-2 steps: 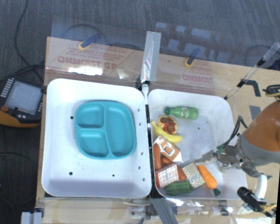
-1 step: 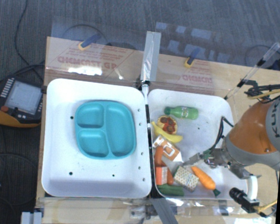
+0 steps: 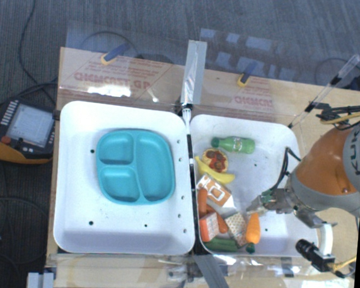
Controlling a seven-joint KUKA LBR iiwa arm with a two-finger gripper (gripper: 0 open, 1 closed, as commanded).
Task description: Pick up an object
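Camera view: the end effector point(image 3: 264, 202) hangs low over the right bin point(image 3: 276, 133), just above and right of a carrot point(image 3: 253, 229) standing at the edge of a pile of toy food along the bin's left and near walls. Whether it is spread or closed cannot be told. A bottle point(image 3: 234, 144) lies apart; a tray point(image 3: 135, 166) sits in the left bin point(image 3: 71, 225).

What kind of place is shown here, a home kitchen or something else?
Most likely a robotics lab, not a kitchen. A grey and orange arm reaches over two white bins on a bench; the right bin holds toy food such as a green bottle, and cables lie on the carpet.
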